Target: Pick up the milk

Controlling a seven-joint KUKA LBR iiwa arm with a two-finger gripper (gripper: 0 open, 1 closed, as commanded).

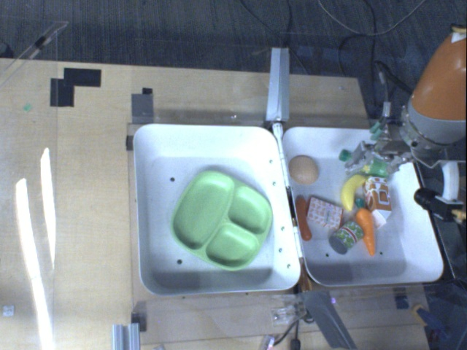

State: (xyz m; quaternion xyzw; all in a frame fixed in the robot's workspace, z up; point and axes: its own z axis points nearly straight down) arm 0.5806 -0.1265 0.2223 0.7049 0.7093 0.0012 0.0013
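Nearest in the right bin lie a can, a carrot and a sausage, with a banana just beyond. The milk, a small carton, sits beside the banana, directly under the pincer (whether spread or pressed together I cannot tell). This looks like the approach step; next calls for a straight descent onto the carton, clear of banana and carrot.

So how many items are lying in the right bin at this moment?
7: a bread roll top left, sausage, patterned box, can, banana, carrot and milk carton. The arm may hide more.
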